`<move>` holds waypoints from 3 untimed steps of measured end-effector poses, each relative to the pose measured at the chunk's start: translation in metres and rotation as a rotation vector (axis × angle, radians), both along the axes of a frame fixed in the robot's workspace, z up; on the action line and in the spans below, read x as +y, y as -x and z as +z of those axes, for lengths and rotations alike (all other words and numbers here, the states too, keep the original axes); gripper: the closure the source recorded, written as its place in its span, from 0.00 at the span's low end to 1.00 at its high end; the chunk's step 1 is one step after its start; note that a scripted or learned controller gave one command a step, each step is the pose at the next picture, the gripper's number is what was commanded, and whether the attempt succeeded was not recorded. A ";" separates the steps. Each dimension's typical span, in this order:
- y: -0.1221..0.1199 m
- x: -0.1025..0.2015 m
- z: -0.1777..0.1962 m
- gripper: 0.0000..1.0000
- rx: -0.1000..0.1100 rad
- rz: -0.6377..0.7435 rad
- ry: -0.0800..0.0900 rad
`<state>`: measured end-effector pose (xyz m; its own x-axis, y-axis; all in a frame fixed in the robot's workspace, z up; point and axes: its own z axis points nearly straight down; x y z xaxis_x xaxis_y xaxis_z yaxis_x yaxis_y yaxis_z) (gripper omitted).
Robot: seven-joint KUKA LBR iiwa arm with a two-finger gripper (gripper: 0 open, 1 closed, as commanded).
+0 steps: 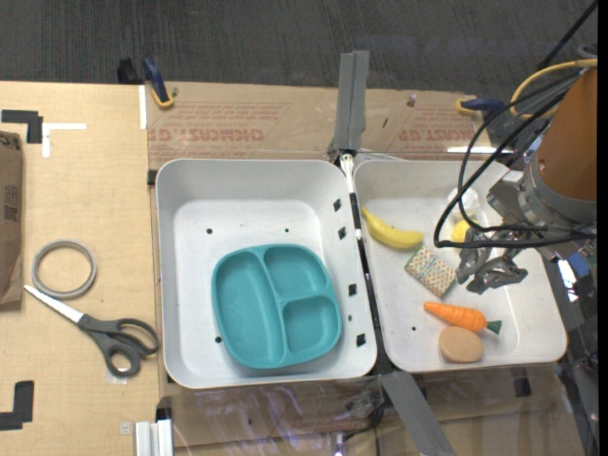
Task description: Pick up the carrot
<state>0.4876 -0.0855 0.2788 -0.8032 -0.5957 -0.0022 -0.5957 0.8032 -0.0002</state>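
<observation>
The orange carrot (457,314) with a green top lies in the right bin (399,350), near its front, pointing left. My gripper (489,270) hangs over that bin just behind and to the right of the carrot, apart from it. Nothing is seen held in it.
A tan round piece (462,345) touches the carrot's front side. A speckled block (430,270) and a banana (390,232) lie to its left and behind. A small yellow object (460,231) sits by the cables. The left bin (180,217) holds a teal divided plate (277,305). Scissors (100,331) and a tape roll (64,268) rest on the bench at left.
</observation>
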 end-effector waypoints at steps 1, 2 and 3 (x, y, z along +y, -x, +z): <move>-0.004 0.002 -0.057 1.00 0.002 0.312 -0.001; 0.009 0.064 -0.087 1.00 0.001 0.239 0.000; -0.013 0.125 -0.088 1.00 -0.001 0.673 -0.001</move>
<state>0.5001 0.0392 0.1911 -0.2570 -0.9664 -0.0034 -0.9664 0.2570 0.0001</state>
